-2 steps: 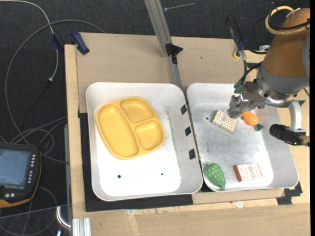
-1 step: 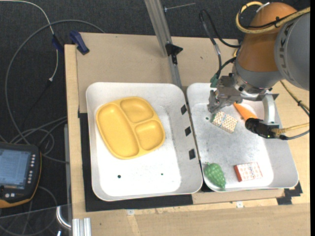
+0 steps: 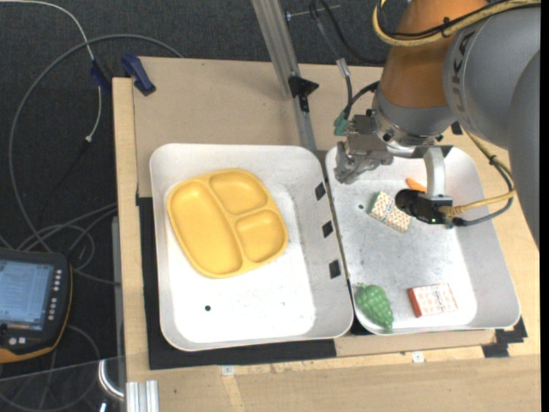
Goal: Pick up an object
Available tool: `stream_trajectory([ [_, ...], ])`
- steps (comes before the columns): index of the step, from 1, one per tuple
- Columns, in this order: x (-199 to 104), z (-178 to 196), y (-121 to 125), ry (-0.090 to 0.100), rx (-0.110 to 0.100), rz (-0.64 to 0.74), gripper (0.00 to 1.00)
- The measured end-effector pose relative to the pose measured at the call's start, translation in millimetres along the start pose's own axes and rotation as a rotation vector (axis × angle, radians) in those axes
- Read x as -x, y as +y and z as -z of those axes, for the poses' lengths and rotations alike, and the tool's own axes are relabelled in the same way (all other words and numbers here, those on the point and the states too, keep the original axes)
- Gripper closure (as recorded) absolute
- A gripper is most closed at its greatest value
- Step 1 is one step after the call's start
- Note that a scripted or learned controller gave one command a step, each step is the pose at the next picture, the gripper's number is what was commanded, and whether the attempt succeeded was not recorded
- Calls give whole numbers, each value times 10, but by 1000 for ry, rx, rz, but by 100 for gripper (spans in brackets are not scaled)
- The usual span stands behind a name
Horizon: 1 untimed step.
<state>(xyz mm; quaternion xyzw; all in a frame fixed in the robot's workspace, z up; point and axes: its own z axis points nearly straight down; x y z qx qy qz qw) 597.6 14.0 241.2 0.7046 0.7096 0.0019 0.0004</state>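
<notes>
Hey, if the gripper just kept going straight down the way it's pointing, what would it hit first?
Probably the bare floor of the right bin near its upper-left corner. The gripper hangs left of the patterned box, apparently clear of it, though depth is hard to judge.

Single fixed camera above bench (image 3: 129, 230), slanted down over both bins (image 3: 171, 256).

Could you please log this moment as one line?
end effector: over right bin, upper left | box, carton, green toy: unheld | tray: left bin
</notes>
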Motion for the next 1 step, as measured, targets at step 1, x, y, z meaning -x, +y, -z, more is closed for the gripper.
stream_trajectory([
  [1, -537, -123, 213, 0, -2, -1, 100],
])
